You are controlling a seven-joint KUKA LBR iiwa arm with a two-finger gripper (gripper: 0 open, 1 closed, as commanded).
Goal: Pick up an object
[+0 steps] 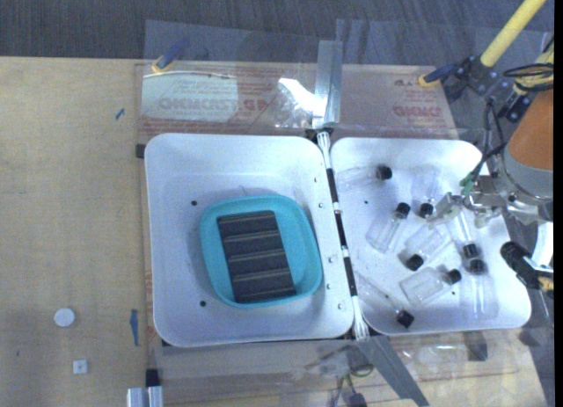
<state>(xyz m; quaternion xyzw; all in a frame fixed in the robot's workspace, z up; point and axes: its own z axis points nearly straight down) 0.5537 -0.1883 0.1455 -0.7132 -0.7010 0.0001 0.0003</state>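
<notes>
camera view | pick not done, nothing seen lifted | gripper [479,196] low over right bin [506,313], at its right side | jaws state: cannot tell, blurred | clear black-capped vials [387,228] scattered in right bin | teal tray [257,249] in left bin [176,185] | arm cut off at frame edge

A single fixed camera looks down at a slant from above the tabletop [62,221], far enough to take in both white bins [176,168]; the hand [471,192] enters from the frame's right
</notes>
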